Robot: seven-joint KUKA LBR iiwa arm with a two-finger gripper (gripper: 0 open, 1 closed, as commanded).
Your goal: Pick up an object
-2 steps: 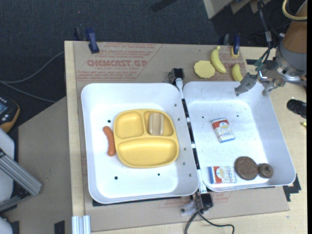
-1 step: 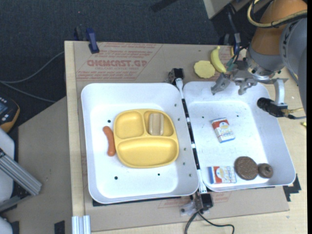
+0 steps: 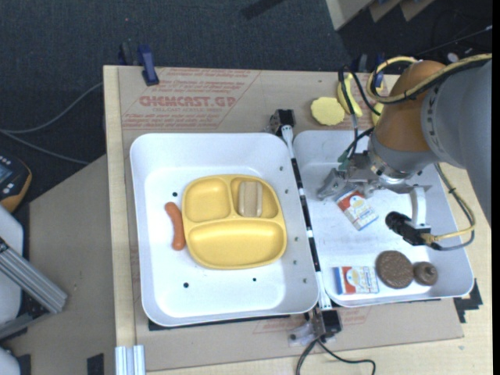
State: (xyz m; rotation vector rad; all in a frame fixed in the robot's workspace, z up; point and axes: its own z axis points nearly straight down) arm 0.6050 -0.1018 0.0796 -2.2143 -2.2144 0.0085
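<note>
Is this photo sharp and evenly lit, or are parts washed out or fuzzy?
In the camera view, the light is soft and even; the white bins look bright but not blown out; the yellow tray casts barely a shadow; the arm, nearest the lens, looks slightly soft.

The cardboard sheet (image 3: 187, 100) reads "CHEMCAST GP" (red print, finer lines illegible).

Bright, even overhead light; pic fairly sharp.
White bins (image 3: 156, 287) near blown out, little surface detail, w/ glare on rims. Shadows soft & short, e.g. under yellow tray (image 3: 234, 244). Dark floor (image 3: 78, 22) at top is dim, grainy. Arm (image 3: 461, 108) at right looks slightly soft. Mild compression noise throughout.
</note>
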